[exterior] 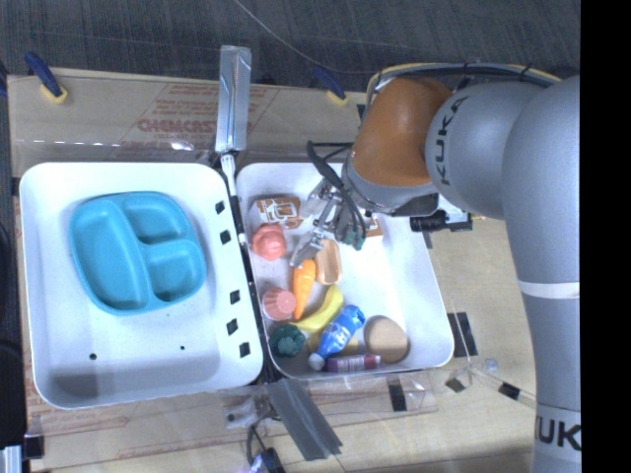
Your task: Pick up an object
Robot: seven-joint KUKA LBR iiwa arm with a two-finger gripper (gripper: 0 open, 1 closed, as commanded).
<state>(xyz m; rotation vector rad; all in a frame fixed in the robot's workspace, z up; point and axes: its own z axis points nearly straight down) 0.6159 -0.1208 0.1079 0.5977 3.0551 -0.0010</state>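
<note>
1. I see two shallow white plastic bins, glossy with rounded corners: the left bin (49, 264) and the right bin (419, 294).
2. In the left bin lies one turquoise divided tray (136, 250), smooth plastic with three compartments.
3. The right bin holds a cluster of small toy foods along its left side. I count one orange carrot (304, 279), tapered; one yellow banana (323, 310), curved; one blue bottle (340, 331) lying on its side; one tan, rounded bread-like lump (385, 338); one dark green knobbly piece (289, 339); two pinkish round pieces (268, 243); and one brown-and-white packet (277, 210).
4. A slim dark tube with a pale cap (347, 364) rests along the near wall.
5. My gripper (330, 227) hangs over the right bin, just above the carrot's upper end. Metal parts and cables crowd it; I cannot tell how its fingers stand.
6. The arm (503, 146) is smooth grey with an orange band.
</note>
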